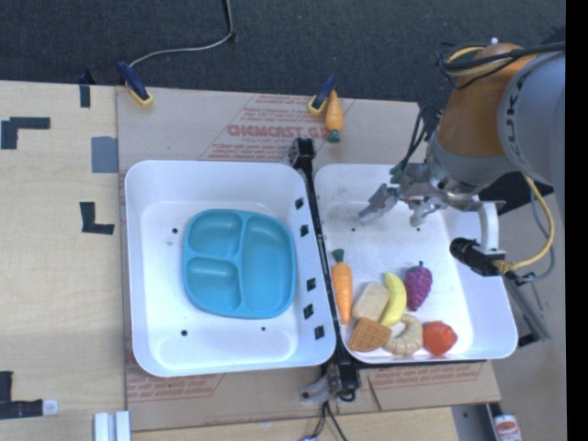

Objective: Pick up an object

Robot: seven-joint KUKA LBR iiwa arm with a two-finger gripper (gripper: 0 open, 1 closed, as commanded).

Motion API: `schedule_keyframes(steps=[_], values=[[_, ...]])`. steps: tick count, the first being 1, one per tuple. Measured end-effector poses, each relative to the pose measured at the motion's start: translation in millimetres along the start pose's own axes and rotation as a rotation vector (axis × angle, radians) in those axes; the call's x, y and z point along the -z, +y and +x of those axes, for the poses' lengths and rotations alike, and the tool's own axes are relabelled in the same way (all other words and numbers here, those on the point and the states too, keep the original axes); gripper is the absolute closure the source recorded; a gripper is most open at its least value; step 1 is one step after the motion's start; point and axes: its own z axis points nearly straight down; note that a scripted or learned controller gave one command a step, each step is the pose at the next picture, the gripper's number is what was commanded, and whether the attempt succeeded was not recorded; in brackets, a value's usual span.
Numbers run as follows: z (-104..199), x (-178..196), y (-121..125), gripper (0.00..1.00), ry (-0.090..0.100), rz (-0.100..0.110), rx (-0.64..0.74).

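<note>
My gripper point(397, 209) hangs over the upper part of the right bin point(367, 184), its two fingers spread open with nothing between them. Toy food lies in a cluster at the bin's near end, below the gripper: an orange carrot point(342, 288), a yellow banana point(395, 298), purple grapes point(419, 285), a red tomato point(439, 337), a tan bread slice point(371, 301), a waffle point(367, 335) and a beige pretzel-like piece point(405, 336). The gripper is well apart from all of them.
The left bin point(156, 191) holds a blue divided plate point(239, 263). Black clips run along the wall between the two bins. An orange and yellow clamp point(329, 108) sits on the cardboard behind the bins. A black cable part point(473, 255) hangs beside the right bin's edge.
</note>
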Motion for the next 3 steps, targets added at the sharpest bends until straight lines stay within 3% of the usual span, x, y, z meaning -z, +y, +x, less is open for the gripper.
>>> schedule_keyframes(steps=[1,2,3], values=[[-41,-105,-54,0.0,-0.001,-0.003,-0.001],[-36,-105,-105,0.0,-0.003,-0.009,-0.001],[-113,5,-107,0.0,-0.003,-0.004,-0.003]])
